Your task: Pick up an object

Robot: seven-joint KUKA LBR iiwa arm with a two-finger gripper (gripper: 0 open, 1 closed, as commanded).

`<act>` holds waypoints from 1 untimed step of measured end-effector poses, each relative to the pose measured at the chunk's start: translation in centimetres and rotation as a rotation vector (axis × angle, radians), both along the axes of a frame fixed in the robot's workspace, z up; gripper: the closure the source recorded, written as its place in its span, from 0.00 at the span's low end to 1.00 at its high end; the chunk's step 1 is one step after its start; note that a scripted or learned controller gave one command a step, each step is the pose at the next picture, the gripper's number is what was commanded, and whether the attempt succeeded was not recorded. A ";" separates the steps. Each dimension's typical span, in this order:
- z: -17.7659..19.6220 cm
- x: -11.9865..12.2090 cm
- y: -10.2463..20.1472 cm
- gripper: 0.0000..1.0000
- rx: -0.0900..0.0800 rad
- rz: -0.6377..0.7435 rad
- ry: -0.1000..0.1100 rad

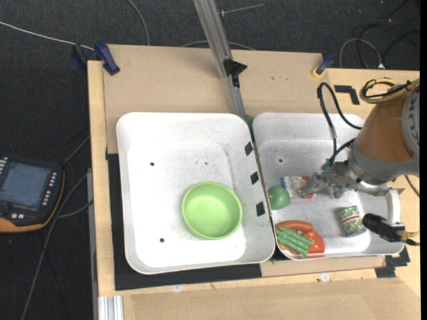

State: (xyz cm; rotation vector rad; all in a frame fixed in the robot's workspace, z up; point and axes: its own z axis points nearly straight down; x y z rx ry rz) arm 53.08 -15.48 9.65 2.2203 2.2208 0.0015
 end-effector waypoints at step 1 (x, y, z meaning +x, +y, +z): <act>1.1 0.1 0.1 1.00 0.000 0.001 -0.003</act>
